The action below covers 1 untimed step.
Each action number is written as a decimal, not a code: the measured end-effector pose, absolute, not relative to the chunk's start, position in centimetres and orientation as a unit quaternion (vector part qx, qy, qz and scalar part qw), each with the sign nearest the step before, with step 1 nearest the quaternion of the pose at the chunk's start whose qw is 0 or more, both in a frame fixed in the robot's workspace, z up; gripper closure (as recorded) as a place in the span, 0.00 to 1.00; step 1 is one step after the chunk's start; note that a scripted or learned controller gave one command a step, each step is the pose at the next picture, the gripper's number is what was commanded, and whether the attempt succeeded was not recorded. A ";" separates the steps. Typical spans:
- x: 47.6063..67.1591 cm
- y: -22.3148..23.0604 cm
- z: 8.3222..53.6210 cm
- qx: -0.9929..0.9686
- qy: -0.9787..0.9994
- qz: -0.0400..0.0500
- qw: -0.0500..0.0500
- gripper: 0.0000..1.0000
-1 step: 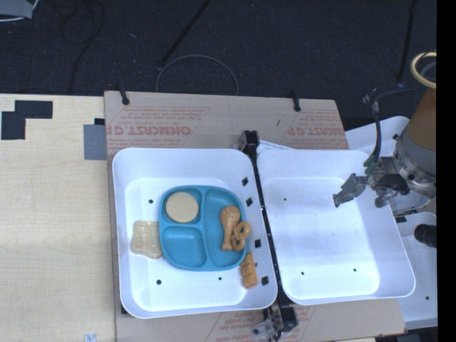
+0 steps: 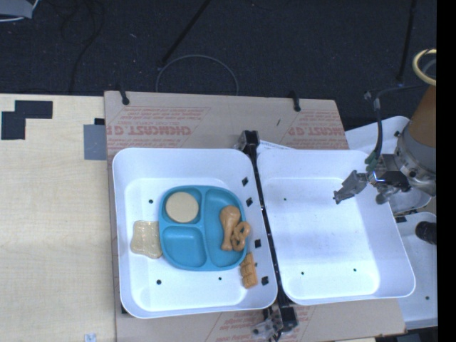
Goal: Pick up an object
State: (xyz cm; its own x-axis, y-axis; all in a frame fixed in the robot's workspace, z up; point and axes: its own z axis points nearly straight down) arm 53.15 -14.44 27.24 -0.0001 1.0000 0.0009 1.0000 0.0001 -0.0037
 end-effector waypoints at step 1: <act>52.8 -14.9 21.0 -0.707 -0.707 0.002 0.004 0.00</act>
